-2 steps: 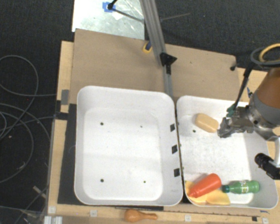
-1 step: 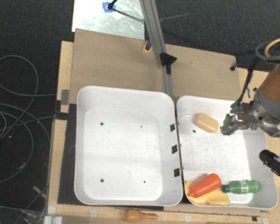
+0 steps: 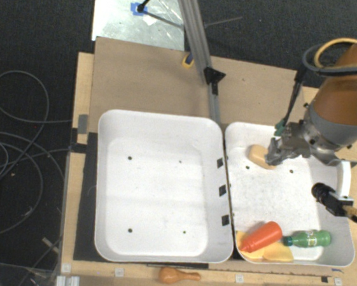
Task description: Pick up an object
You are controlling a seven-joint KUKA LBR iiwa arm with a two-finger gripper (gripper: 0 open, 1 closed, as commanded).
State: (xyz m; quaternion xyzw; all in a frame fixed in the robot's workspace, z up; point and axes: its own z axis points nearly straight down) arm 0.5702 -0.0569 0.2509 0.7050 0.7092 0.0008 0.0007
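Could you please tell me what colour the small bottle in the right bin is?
Green, with a white cap; the bottle shows in the camera view.

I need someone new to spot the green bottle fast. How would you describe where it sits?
Start at the right-hand white bin, the one the arm reaches into, and go to its near right corner. The green bottle lies there on its side, just right of an orange carrot-shaped toy and a yellow piece. It is the only green thing in the bin.

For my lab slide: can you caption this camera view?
KUKA arm's claw lowered over a tan object in the right bin, near a carrot and green bottle.
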